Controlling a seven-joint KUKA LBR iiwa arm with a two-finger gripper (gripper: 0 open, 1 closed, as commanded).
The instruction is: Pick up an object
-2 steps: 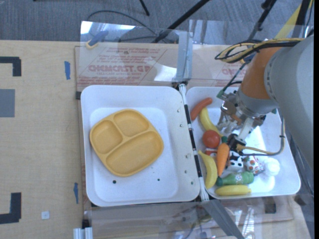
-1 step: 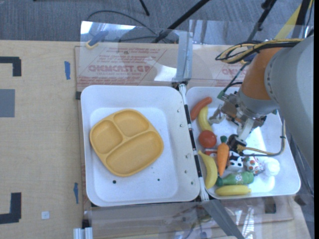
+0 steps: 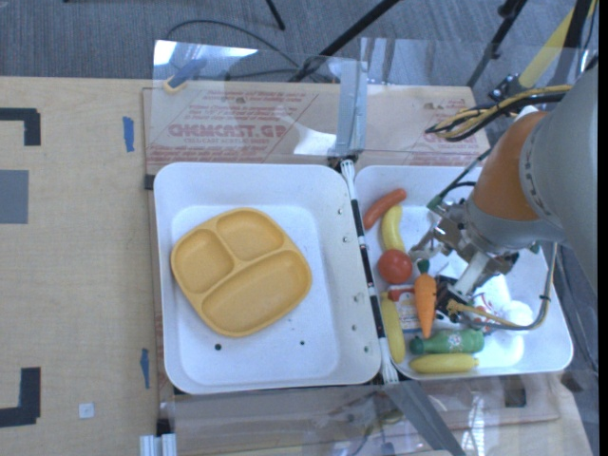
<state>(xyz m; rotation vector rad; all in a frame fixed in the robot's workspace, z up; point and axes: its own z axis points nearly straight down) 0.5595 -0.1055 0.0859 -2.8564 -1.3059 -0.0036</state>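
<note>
Nearest, along the front edge of the right bin (image 3: 556, 345), a yellow banana-like piece (image 3: 444, 363) is seen lying flat, with a green item (image 3: 446, 343) just behind it and a long yellow piece (image 3: 391, 326) against the bin's left wall. Above these, a toy carrot (image 3: 426, 302) is found standing lengthwise, its top just beside the pincer (image 3: 446, 255), and a red tomato (image 3: 395, 266) rests to its left. The pincer is poised low over this cluster, but whether it is released or clenched cannot be told, since the tips are lost among cables and toys; nothing can be confirmed as grasped. For the pick to be done well, a single item should probably be chosen, the carrot or tomato being closest, and the descent centred on it so that neighbours are not nudged. Farther back, a second yellow banana (image 3: 391, 226) and a red sausage (image 3: 384, 203) are seen. In the left bin (image 3: 190, 183) a yellow divided plate (image 3: 241, 272) is laid. Farthest, on the counter (image 3: 66, 255), red lettering on a clear sheet (image 3: 247, 112) appears to read "CHEMCAST GP".
</note>
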